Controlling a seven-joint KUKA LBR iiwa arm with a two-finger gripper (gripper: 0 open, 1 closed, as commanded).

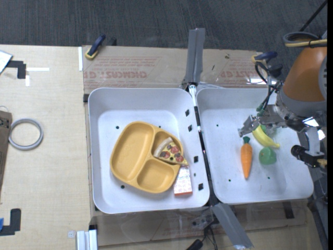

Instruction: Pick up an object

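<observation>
In the left bin (99,155) sits a divided plate (132,158) holding a pizza slice (170,151); a small box (183,183) lies at its right. The right bin (229,186) holds a carrot (246,159), banana (264,137) and round fruit (268,155).

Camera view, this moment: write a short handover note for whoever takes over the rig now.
Tool: low in the right bin, at the banana; finger state unclear.
Right bin: banana, carrot, green piece.
Left bin: yellow divided plate with pizza slice; small box beside the plate.
Done: nothing visibly lifted.
Left: grasp and lift one object.
</observation>
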